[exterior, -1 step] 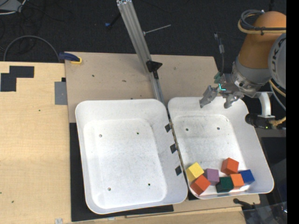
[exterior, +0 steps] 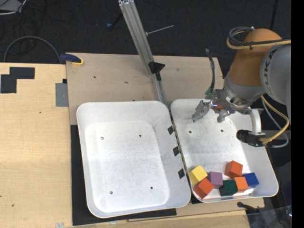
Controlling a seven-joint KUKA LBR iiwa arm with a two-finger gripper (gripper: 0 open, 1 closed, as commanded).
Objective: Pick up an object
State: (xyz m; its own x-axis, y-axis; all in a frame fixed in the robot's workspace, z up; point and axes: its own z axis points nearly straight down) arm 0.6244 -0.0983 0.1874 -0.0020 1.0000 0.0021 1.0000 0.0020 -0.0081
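Fingers (exterior: 200,111) spreading apart, nothing between them; gripper (exterior: 212,112) hovering over the right bin (exterior: 266,161) at its far end. Blocks (exterior: 222,178) sitting clustered at that bin's near edge, well apart from the gripper. Left bin (exterior: 88,141) lying alongside.

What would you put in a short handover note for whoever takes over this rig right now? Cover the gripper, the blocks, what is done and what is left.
Gripper: open, holding nothing, over the far part of the right bin.
Blocks: all clustered at the near end of the right bin: yellow block, purple block, green block, blue block, and three orange ones, at left, at the back and between green and blue.
Done: no block picked up yet.
Left: move to the cluster, descend, close on one block, lift.
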